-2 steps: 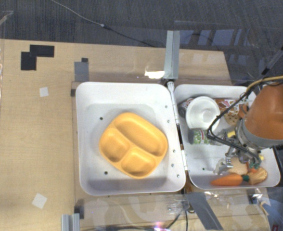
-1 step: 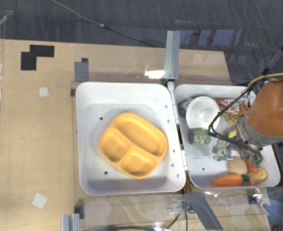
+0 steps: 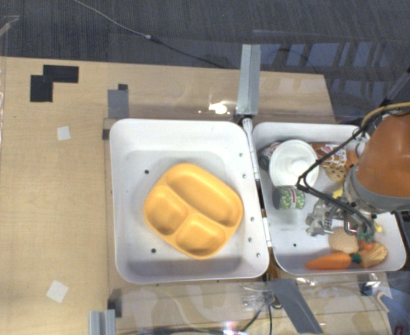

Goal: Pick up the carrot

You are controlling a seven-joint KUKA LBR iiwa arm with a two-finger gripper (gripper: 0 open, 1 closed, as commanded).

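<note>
The camera view gives us the carrot (image 3: 328,261) lying on its side near the lower edge of the right bin (image 3: 286,250), in the lower right of the frame, its green end pointing right. The gripper (image 3: 321,222) hangs just above and slightly left of it in the picture, apart from it, with nothing between its fingers; we cannot tell how wide they stand, as the metal parts blur together. Just right of the carrot lie a round beige piece (image 3: 344,241) and a brown bread-like piece (image 3: 374,254), crowded against each other.

The arm (image 3: 393,162) covers the right part of this bin, and its orange band hides whatever lies below. A white cup (image 3: 293,162) and a small green-labelled can (image 3: 289,198) sit in the bin's upper left; a patterned item beside the cup is half hidden by cables, and we cannot make it out.

The left bin (image 3: 128,187) holds a yellow divided plate (image 3: 193,209). Both bins rest on a pale wooden bench (image 3: 51,222) with black markers (image 3: 51,81) at upper left; dark carpet runs along the top of the frame.
</note>
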